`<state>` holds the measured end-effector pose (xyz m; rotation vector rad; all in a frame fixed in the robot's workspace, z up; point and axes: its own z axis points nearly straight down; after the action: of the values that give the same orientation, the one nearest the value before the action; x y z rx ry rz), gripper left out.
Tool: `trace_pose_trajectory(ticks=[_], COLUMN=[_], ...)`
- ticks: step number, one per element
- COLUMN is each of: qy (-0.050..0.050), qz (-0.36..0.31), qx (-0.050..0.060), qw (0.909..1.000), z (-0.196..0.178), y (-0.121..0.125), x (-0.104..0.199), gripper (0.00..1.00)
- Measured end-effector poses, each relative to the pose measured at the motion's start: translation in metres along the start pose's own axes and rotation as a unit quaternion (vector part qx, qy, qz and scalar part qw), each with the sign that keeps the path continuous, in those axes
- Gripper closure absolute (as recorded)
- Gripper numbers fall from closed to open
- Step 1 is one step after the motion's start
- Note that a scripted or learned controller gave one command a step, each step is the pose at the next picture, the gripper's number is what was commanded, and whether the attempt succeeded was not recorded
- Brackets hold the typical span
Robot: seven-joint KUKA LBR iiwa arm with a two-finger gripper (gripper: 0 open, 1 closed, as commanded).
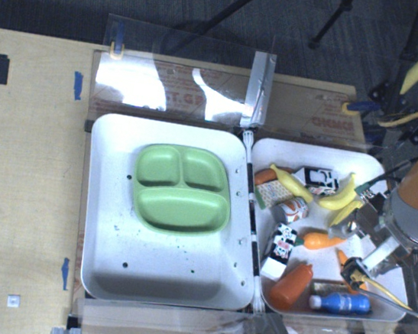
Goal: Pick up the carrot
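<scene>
Of the 2 shallow white bins, the left bin (112,141) lies well away from the gripper (362,222) and holds a smooth green plate (183,188), moulded into 3 compartments. The right bin (312,150), under the gripper, is crowded with small glossy goods, likely tipped in loose, since they lie at all angles. On the gripper's near side lie a rounded orange-red bottle (290,283) and a blue bottle (340,302), both on their sides. 2 curved yellow bananas (291,183) sit beyond it. The carrot (324,241), a short, tapered, smooth orange piece, lies flat just beside the gripper, toward the bins' shared wall. I cannot tell whether the gripper is open or closed.
</scene>
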<state>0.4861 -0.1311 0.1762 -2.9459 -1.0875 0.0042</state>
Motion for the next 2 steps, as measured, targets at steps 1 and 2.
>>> trace_pose_trajectory(ticks=[1,2], qy=[0.003,0.001], qz=[0.156,0.154], qx=[-0.002,-0.001], qw=[0.9878,0.988], z=[0.09,0.0802], y=[0.0201,0.019], x=[0.0174,0.0176], gripper=[0.0,1.0])
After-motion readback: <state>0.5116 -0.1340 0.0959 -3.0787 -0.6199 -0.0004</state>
